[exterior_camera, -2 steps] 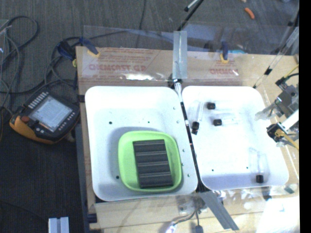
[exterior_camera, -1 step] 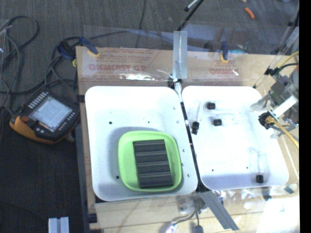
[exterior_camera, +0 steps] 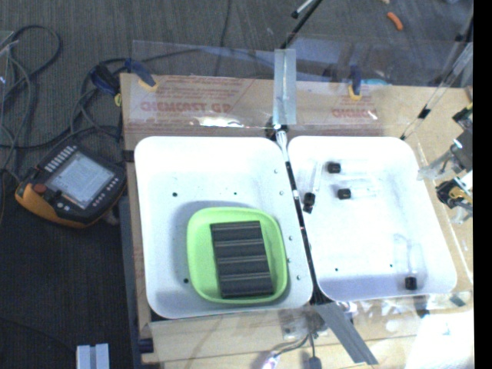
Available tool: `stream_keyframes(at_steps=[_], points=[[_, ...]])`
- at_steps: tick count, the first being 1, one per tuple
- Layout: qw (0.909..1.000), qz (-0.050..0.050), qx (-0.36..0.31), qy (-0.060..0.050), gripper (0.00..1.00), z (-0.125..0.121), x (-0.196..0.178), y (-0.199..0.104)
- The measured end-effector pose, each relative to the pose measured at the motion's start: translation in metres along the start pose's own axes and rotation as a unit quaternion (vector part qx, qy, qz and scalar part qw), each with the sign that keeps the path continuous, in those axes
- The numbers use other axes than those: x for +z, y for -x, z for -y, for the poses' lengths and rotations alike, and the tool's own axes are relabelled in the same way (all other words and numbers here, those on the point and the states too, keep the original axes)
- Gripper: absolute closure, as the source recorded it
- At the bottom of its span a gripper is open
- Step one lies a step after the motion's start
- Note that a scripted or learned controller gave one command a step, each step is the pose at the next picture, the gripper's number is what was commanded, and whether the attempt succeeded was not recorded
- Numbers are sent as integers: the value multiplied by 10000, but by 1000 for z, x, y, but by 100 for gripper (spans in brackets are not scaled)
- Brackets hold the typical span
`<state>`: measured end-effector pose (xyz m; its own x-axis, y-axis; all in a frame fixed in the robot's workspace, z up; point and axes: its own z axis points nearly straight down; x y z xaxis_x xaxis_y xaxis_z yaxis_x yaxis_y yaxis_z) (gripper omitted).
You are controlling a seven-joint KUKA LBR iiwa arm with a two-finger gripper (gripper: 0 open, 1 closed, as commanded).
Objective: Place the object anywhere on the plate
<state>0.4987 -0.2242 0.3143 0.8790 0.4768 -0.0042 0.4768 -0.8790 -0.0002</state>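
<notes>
Green plate (exterior_camera: pixel 201 241) sits in the left bin (exterior_camera: pixel 157 206) on the worktop, and the dark ribbed block (exterior_camera: pixel 242 258) lies flat on it, inside the rim. I judge the placing done. My end effector (exterior_camera: pixel 459 177) is at the far right edge, beyond the right bin (exterior_camera: pixel 369 267), and I cannot tell its state. To finish well, I'd keep well away from the plate and avoid the small black-capped pieces (exterior_camera: pixel 344 194).

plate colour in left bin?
Light green plate, dark grey ridged block on it; camera view.
</notes>
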Motion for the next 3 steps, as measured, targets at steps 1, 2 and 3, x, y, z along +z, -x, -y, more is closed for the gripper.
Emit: stream_keyframes(at_steps=[1,2,3], points=[[9996,9,287,-3,0,-1,35,-2],[9982,-1,594,-9,0,16,17,8],[9988,-1,493,-3,0,51,-31,-11]])
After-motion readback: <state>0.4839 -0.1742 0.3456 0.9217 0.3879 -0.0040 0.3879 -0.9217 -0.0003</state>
